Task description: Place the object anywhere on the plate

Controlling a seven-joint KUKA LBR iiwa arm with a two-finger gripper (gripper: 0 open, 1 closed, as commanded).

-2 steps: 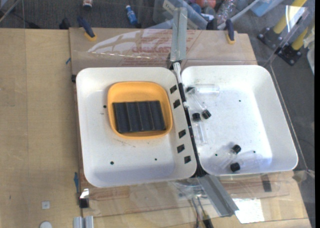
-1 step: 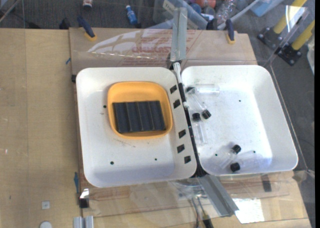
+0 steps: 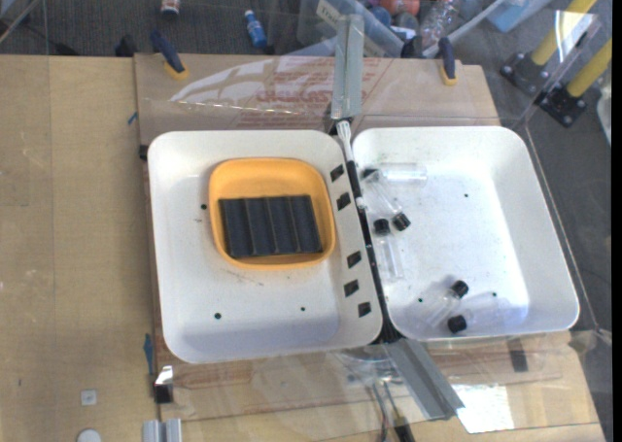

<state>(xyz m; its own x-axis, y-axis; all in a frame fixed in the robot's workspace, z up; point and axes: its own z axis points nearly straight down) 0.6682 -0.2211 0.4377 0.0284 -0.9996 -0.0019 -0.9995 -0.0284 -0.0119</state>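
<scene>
Left bin (image 3: 185, 285) sits at 9 o'clock of frame centre and right bin (image 3: 510, 226) at 3 o'clock, with rims touching along the middle seam. The orange plate (image 3: 267, 170) is in the left bin, a bit toward 12 o'clock of that bin's middle. A dark ribbed slab (image 3: 270, 226) lies flat on the plate, wholly inside its rim, nearer the 6 o'clock edge. If that slab is the task's object, I judge the placing done. Gripper: cannot tell whether the jaws are open or closed, nothing here shows it. Risks from here: the slab covers most of the plate floor, so any new descent onto the plate could strike it, shove it up the rim, or drag the plate across the smooth bin floor. The plate looks loose in the bin, nothing pins it. In the right bin, clear plastic pieces (image 3: 389, 199) are bunched at 9 to 10 o'clock, tight against the seam wall. If one of these is the target instead, a grasp there risks hitting the wall, and transparent parts are hard to locate and likely slippery. More bits with a small black cap (image 3: 458, 289) lie at 6 o'clock of the right bin, near the front rim. They are small and round-looking, so they may roll or squirt out of a pinch.
</scene>
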